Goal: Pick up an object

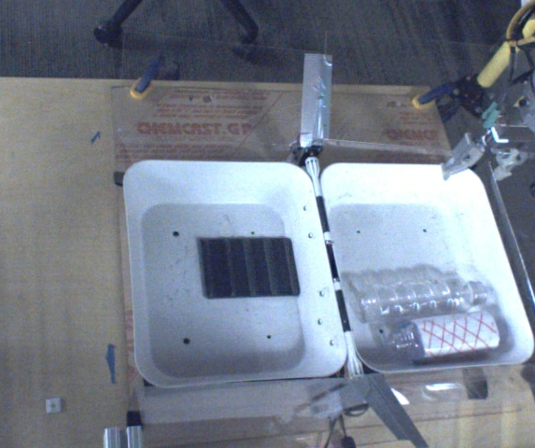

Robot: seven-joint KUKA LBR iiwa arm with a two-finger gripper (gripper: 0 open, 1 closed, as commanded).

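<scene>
Single fixed overhead view, slanting down on both white bins (146, 250), fairly near.

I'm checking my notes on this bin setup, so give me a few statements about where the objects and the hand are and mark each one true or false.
1. The dark ribbed tray lies in the left bin. True.
2. The clear plastic bottle stands upright. False: it lies on its side in the right bin.
3. The red-and-white checked box lies beside the bottle, nearer the bin's front edge. True.
4. The hand is down among the objects in the right bin. False: it is at that bin's far right corner, apart from both objects.
5. The dark ribbed tray shares a bin with the bottle. False: they lie in different bins.
</scene>
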